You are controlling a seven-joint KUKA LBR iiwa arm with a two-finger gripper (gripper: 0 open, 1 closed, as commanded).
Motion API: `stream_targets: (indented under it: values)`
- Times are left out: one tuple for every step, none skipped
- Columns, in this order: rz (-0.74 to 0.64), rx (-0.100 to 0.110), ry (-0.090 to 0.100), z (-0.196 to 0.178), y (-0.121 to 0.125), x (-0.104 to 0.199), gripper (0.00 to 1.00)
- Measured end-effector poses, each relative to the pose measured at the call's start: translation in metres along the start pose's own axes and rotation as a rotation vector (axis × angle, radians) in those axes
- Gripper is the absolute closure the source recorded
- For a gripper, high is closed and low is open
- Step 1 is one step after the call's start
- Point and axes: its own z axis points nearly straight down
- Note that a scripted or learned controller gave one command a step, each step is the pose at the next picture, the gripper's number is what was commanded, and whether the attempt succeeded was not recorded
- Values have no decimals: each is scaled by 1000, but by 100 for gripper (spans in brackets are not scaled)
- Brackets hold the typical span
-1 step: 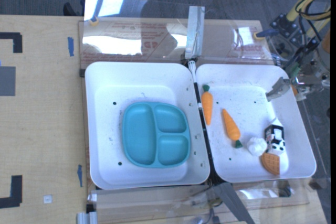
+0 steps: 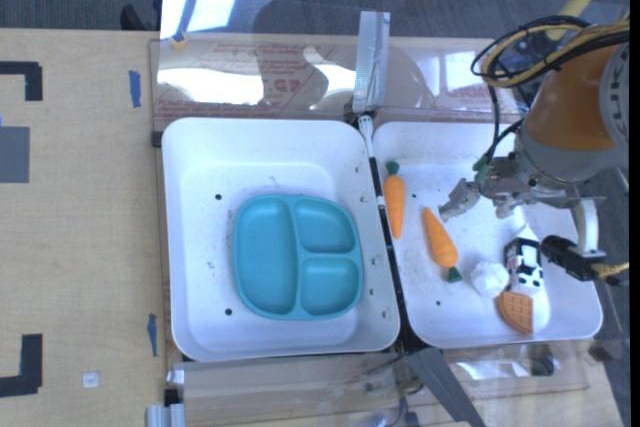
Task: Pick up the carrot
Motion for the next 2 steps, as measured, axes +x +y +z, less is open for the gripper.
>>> stream_targets:
  values:
    - [-251, -12, -5, 71, -11, 14, 0]
    - [-249, -16, -6, 61, -10, 13, 100]
